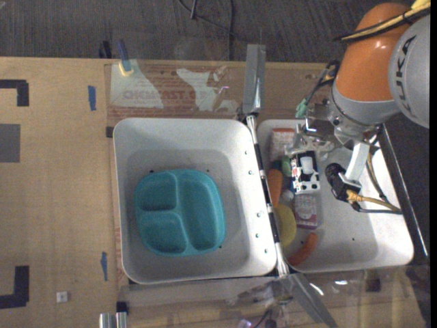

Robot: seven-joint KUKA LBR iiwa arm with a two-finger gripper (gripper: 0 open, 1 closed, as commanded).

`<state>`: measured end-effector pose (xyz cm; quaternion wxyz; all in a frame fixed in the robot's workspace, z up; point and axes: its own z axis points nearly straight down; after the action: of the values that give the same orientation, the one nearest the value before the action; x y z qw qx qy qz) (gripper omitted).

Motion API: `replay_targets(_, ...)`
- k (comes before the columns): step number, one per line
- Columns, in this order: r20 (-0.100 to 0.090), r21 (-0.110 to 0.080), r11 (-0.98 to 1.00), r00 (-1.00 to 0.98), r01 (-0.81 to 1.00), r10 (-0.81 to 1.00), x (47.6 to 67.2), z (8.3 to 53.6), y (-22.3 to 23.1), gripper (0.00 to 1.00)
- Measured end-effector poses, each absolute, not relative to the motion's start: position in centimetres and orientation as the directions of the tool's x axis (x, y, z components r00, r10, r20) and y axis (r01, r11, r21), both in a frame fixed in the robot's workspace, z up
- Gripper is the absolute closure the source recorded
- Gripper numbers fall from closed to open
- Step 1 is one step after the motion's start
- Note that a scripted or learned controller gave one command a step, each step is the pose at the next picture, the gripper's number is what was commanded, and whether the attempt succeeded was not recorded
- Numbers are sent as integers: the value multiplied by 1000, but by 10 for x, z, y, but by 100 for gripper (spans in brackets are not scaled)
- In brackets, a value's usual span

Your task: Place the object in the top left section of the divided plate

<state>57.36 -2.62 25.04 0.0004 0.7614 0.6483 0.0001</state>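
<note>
Two white bins sat side by side on a tan bench; the left bin held a teal plate, its long axis running left to right. The gripper hung over the right bin above a clutter of objects; which was the task's, and whether the gripper was open, I could not tell. Dark carpet lay beyond the bench.

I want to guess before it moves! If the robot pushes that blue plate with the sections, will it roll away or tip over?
Probably neither. The divided plate lies flat and low on the floor of the left bin, so it should slide, not roll or tip. It looks like stiff moulded plastic, so it likely keeps its shape and feels light. The smooth white bin floor may let it skid easily.
</note>
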Motion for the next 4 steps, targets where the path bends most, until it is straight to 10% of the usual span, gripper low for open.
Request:
replay_targets(2,0,-3,42,-42,999,999,573,216,112,100)
replay_targets(3,0,-3,165,-165,986,986,529,193,186,100)
replay_targets(4,0,-2,166,-166,986,986,549,146,189,100)
